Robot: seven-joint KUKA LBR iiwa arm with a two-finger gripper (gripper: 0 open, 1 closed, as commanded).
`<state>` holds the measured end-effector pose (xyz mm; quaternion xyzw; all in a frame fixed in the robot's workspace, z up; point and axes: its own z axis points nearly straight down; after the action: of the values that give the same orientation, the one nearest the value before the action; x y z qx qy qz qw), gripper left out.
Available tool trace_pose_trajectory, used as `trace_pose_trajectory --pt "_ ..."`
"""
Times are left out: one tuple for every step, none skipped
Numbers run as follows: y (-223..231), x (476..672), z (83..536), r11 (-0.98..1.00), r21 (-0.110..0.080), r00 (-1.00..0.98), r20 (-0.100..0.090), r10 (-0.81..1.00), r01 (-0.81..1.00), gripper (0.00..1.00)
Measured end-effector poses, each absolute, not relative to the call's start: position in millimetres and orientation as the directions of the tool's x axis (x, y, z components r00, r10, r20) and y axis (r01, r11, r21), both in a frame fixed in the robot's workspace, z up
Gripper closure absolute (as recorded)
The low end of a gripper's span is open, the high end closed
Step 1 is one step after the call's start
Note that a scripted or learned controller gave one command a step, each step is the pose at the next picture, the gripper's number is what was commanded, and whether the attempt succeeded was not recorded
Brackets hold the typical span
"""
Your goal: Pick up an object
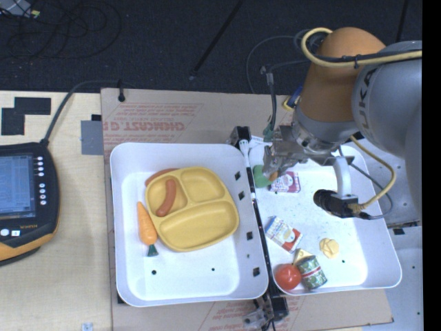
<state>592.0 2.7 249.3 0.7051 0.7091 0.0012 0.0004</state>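
My gripper (275,169) hangs low over the far left corner of the right bin (372,254), under the grey and orange arm. A small green object (260,176) lies just left of it against the bin wall, partly hidden by the gripper. A pink packet (287,183) lies just below and right of it. I see nothing lifted off the bin floor. Further toward the front of this bin lie a small red and white carton (282,233), a red tomato (287,276), a green-labelled can (312,272) and a small yellow piece (329,247).
The left bin (179,281) holds a yellow divided plate (200,212) with a sausage (167,197) in one compartment, and an orange carrot (146,226) beside the plate. A teach pendant (24,195) sits left of the bins. The divider wall between the bins runs close to the gripper.
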Motion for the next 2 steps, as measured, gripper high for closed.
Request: trace_pose_trajectory --pt "-22.6 619.0 200.6 -0.001 -0.005 0.001 -0.001 1.0 1.0 1.0" --pt "30.9 605.8 227.3 0.004 -0.002 -0.004 0.001 1.0 1.0 1.0"
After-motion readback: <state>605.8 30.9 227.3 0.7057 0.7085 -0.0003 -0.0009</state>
